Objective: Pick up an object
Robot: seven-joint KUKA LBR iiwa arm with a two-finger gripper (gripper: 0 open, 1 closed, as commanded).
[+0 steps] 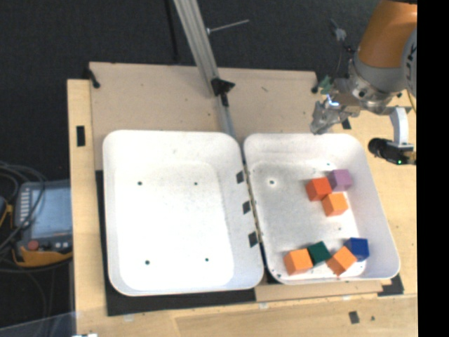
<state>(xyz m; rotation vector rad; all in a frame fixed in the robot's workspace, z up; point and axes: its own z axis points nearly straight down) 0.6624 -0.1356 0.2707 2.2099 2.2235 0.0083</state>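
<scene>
The right bin (280, 216) holds several small blocks. A red-orange block (318, 188), a purple block (340, 180) and an orange block (335, 203) cluster toward its right side. Near the front wall lie an orange block (298, 260), a dark green block (319, 252), another orange block (342, 259) and a blue block (357, 247). My gripper (323, 121) hangs from the orange-banded arm above the bin's far rim, well behind the blocks, with nothing visible in it.
The left bin (172, 209) sits beside the right one on the wooden bench. A slanted metal rail (200, 48) runs from the top down to the gap between the bins. A pendant with cables (42, 220) lies off the bench's left.
</scene>
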